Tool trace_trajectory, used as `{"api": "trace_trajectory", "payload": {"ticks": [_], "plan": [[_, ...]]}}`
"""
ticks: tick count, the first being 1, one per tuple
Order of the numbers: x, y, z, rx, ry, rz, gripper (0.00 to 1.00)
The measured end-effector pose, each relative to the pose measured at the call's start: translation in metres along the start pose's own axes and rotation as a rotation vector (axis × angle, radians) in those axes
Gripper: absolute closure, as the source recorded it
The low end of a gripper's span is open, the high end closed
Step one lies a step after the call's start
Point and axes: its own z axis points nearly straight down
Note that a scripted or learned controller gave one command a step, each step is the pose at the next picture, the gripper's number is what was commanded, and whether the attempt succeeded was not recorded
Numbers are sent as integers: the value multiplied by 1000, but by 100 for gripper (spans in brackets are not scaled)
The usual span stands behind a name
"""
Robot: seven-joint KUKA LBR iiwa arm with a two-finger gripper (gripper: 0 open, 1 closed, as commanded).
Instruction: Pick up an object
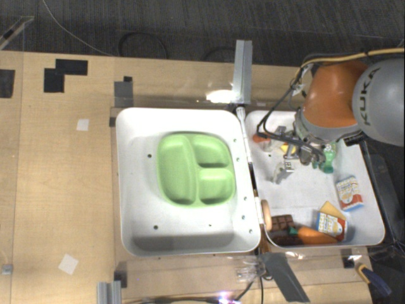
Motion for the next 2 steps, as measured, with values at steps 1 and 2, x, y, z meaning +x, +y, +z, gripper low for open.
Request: {"api": "trace_trajectory", "payload": {"ticks": [1, 2], "plan": [[7, 4, 0, 1, -1, 112, 0], [28, -63, -1, 4, -1, -184, 0]]}}
